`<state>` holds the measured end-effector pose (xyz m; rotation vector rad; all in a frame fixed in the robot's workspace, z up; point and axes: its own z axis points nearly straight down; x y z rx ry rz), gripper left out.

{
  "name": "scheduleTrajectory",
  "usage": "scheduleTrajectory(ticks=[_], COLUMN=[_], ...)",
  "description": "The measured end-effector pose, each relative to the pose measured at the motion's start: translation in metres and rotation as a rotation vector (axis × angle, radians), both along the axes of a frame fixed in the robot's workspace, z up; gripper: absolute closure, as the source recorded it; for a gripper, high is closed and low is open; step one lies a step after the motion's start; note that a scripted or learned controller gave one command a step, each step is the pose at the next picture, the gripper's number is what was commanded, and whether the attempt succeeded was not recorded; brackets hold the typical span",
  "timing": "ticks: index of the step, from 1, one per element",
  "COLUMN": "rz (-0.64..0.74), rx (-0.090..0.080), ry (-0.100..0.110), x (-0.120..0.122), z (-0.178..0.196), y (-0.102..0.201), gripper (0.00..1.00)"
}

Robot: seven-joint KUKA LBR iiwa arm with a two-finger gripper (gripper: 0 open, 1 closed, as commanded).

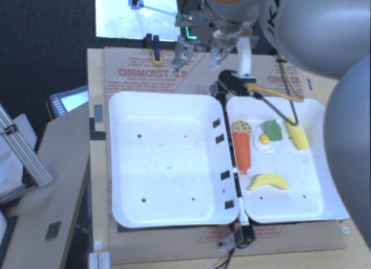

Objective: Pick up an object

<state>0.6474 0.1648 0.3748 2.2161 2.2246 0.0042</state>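
Gripper (200, 56) raised behind bins, fingers apart, empty

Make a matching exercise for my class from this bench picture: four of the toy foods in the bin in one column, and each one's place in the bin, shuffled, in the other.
Column one:
1. carrot
2. banana
3. cookie
4. corn cob

Column two:
A. nearest the bin's front edge
B. farthest right, next to the fried egg
C. at the carrot's top end, by the divider
D. lying lengthwise along the divider between the two bins

Pairs: 1-D, 2-A, 3-C, 4-B
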Motion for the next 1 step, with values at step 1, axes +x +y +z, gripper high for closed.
scheduleTrajectory(ticks=[1], rz=[-0.003], rx=[-0.004], ry=[0.017], x=[-0.0418], z=[-0.2025], y=[0.002], gripper=[0.0])
